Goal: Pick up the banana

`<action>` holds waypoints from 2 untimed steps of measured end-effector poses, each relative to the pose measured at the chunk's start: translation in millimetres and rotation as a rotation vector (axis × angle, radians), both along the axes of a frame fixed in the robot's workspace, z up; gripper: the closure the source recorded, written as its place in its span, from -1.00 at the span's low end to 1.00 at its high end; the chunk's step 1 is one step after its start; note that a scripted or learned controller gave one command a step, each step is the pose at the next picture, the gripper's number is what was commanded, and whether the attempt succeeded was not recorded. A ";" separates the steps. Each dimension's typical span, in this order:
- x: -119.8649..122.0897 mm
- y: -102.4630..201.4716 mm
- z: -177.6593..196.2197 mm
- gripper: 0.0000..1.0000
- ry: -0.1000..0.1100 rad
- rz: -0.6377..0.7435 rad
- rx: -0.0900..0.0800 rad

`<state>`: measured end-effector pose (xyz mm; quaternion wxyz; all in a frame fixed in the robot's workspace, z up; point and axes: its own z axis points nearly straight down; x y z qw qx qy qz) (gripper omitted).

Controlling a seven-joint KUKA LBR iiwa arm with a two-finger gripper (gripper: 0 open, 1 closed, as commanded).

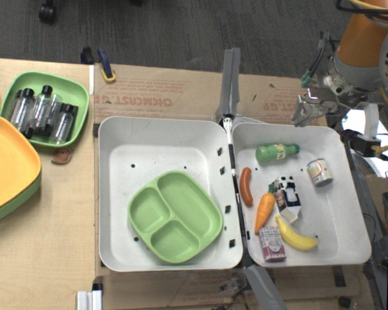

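The yellow banana (296, 235) lies near the front of the right bin (352, 209), its curve opening upward, beside a pink carton (272, 244). My gripper (306, 113) hangs above the back edge of the right bin, well away from the banana and high over the bench. Nothing shows between its fingers.
The right bin also holds a green bottle (276, 151), a small can (319, 171), a sausage (246, 185), a carrot (263, 211) and a black-and-white packet (287, 195). A green divided plate (175, 216) sits in the left bin. A green tray of vials (45, 109) and orange plates (10, 169) stand at left.
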<state>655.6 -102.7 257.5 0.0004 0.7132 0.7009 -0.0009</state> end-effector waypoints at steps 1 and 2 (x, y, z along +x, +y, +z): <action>3.1 36.8 -38.6 1.00 0.002 0.271 0.001; -47.3 34.3 -2.8 1.00 0.002 0.037 0.001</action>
